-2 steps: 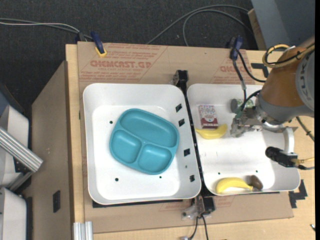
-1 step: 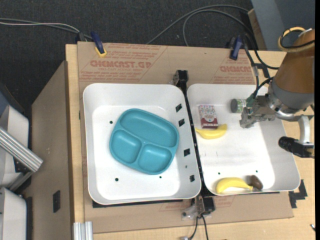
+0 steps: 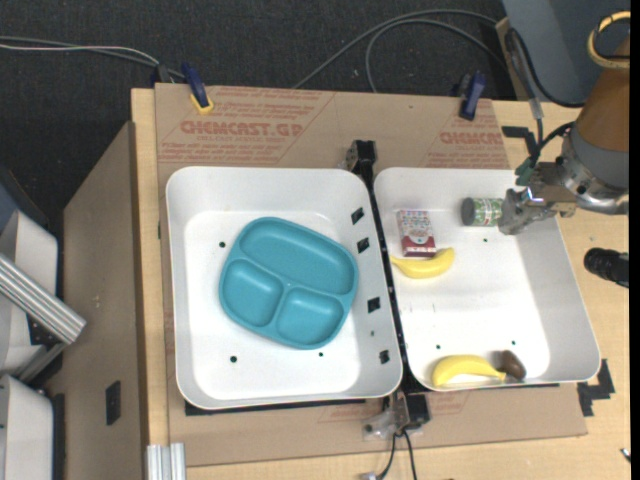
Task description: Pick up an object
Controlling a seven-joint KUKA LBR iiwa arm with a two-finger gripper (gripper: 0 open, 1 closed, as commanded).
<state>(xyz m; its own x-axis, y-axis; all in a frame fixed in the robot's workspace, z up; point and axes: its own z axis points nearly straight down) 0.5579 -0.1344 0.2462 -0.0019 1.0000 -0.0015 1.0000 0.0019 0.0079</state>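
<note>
Red "CHEMCAST GP" print (image 3: 243, 126) marks the desk's far edge. The end effector (image 3: 522, 209), grip state unclear, hovers beside a possibly green-labelled can (image 3: 482, 211).

The arm (image 3: 600, 138) reaches in from the right, pincer (image 3: 522, 208) lowered.

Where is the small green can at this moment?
The green can lies in the right bin, near its far edge, just left of the gripper and to the right of the red and white box.
</note>
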